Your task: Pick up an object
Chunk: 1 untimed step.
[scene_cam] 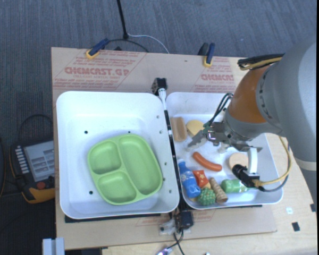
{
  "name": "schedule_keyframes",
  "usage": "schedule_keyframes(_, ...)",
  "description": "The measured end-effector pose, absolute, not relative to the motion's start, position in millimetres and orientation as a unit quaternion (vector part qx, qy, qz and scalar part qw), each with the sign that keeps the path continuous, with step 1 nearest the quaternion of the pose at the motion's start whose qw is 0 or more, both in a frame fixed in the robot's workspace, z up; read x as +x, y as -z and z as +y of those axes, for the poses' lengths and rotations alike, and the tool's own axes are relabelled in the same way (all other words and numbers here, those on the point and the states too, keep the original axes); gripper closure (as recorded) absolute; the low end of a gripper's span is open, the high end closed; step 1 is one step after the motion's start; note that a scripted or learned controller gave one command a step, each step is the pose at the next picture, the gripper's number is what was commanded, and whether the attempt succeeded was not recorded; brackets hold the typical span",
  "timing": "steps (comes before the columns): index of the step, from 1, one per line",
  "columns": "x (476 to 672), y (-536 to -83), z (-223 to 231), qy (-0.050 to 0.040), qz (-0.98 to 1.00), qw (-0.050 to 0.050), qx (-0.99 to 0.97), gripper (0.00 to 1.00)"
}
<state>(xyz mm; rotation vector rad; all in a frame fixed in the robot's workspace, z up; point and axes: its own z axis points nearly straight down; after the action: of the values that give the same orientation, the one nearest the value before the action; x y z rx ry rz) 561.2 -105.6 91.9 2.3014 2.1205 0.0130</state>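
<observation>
The sausage (pixel 207 161) lies on the floor of the right bin (pixel 270 196), near its middle. It is red-orange and long, and its long axis runs from about 10 o'clock to 4 o'clock in the camera view. It touches nothing that I can see — the blue bottle (pixel 187 178) and the small orange piece (pixel 200 178) are just below it, the yellow piece (pixel 194 127) and the bread stick (pixel 178 129) are above it at about 11 o'clock.

The gripper (pixel 211 137) hangs over the same bin, and the sausage lies from it at about 6 o'clock, near. The metal parts under the wrist look spread, with nothing between them, but if the fingers are wide or narrow I cannot tell from this angle.

So, in my judgement, the coming move needs a short shift toward 6 o'clock and then a descent, with the fingers closing across the sausage — along the 1-to-7 line — not along its length. The left bin (pixel 74 116) holds a green tray (pixel 125 169), well apart from all this.
</observation>
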Motion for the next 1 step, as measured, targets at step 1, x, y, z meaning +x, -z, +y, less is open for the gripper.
schedule_keyframes(1, 531.5, -92.5, -98.3, -0.0067, 0.692, 0.012, 0.722, 0.00)
